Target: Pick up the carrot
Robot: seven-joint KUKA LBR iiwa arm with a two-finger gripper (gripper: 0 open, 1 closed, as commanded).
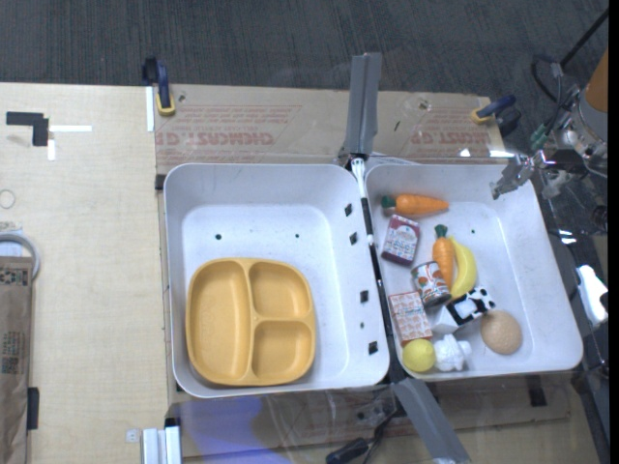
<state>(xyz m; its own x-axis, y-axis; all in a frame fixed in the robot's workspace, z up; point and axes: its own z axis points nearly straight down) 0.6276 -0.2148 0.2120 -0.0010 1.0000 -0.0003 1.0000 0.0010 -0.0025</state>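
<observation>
1. We locate the gripper [515, 174] at the upper right of the frame, over the rim of the right bin [556, 259]; we cannot tell its state.
2. We find two carrots: the upper carrot [420, 204] lies crosswise at that bin's top left, apart from neighbours; the lower carrot [443, 254] touches the banana [464, 269].
3. We recommend the upper carrot: approach from above, straddle its narrow width, and descend clear of the red packet [400, 239].
</observation>
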